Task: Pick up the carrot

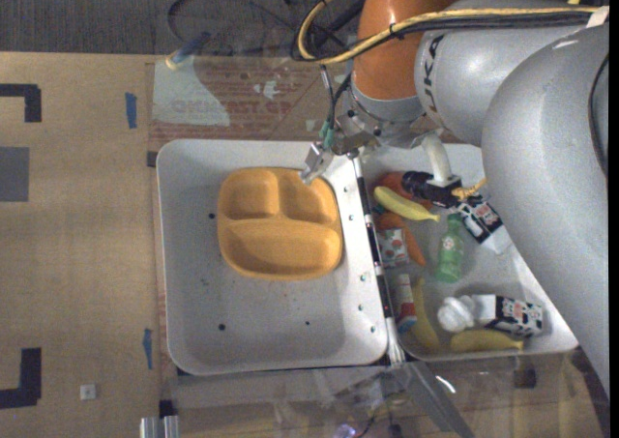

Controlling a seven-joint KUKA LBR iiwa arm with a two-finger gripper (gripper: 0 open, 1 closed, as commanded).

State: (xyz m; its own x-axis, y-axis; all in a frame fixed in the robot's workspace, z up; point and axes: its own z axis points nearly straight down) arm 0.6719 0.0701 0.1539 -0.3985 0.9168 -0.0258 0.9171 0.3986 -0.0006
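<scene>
Looking down, I see the gripper [314,167] hanging over the yellow tray's [276,233] upper right corner, its jaws' state I cannot tell, while the carrot [414,245] lies right and below them in the other bin [527,286], long axis running down-right.

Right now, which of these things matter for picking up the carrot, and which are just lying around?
For the job:
- carrot, in the right bin
- gripper, over the left bin, by the orange tray

Lying about:
- bananas
- green bottle
- milk cartons
- white bottle
</scene>
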